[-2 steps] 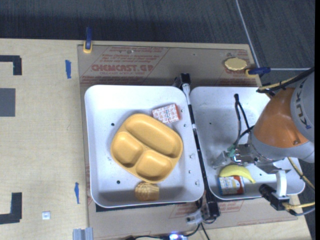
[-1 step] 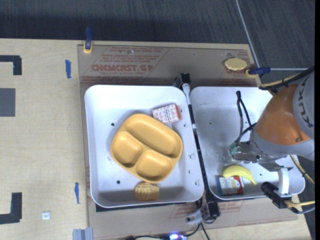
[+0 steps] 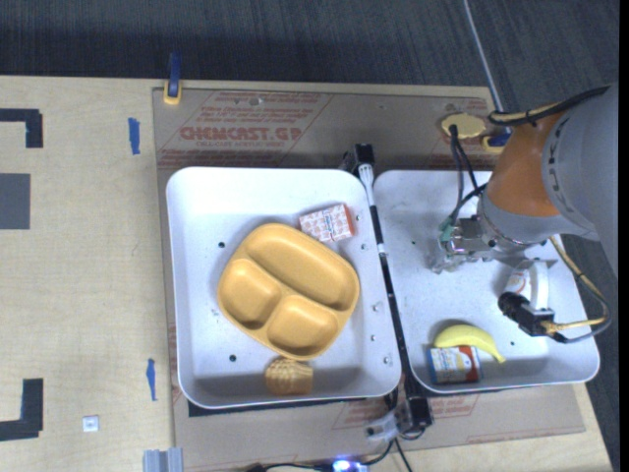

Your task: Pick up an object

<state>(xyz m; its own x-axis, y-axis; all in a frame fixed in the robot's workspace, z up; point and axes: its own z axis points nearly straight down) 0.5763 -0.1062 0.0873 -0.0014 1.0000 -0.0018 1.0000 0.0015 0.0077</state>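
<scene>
From the overhead camera I see two white bins side by side on the bench (image 3: 79, 264). The left bin (image 3: 192, 264) holds three things, one of each: a yellow divided tray (image 3: 287, 288), a small red-and-white box (image 3: 326, 222) and a tan ridged object (image 3: 289, 374). The tray has three compartments and lies near the middle of its bin, its long axis running on a diagonal from the lower left toward the upper right. The box sits just beyond the tray's upper right edge, touching or nearly so; its long side runs roughly left to right with a slight tilt. The tan object lies at the near wall of the bin, just below the tray.

The right bin (image 3: 413, 205) holds two things, one of each: a banana (image 3: 467, 339) and a small can (image 3: 454, 364). Both are in the near left corner. The banana curves with its long axis roughly left to right, its tip pointing toward the right and slightly down. The can lies on its side just below the banana, touching it, its long axis also left to right.

The arm (image 3: 550, 180) comes in from the right over the upper half of the right bin. The tool (image 3: 457, 254) hangs above the bin floor, well apart from the banana and the can. I see nothing between its fingers, and I cannot tell how wide they stand. Black cables trail from the arm across the right part of that bin.
</scene>
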